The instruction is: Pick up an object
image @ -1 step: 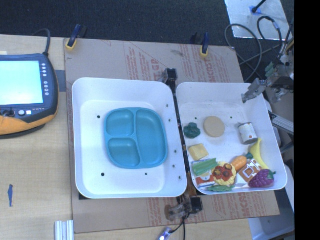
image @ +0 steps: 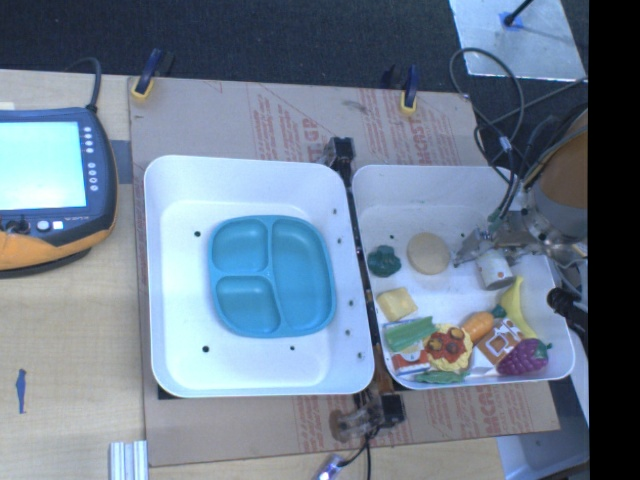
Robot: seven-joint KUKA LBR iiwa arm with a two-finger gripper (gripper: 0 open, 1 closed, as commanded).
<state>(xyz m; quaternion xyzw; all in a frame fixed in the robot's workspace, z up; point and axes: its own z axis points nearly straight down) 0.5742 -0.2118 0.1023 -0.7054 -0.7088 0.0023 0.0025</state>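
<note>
Camera view: the pick looks not yet done. The toys lie in the right bin [image: 420, 183], with a banana [image: 516, 306] at its four o'clock and a tan disc [image: 429, 253] near centre. The gripper [image: 490, 260] hovers at three o'clock; its jaw opening can't be told, and nothing visibly sits between them.

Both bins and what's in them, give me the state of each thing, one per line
Left bin: holds the blue plate.
Blue plate: flat, right side up.
Right bin: toy food piled at its near end.
Banana: lying by the right wall.
Grapes: lying in the near right corner.
Gripper: low over the right bin.
</note>
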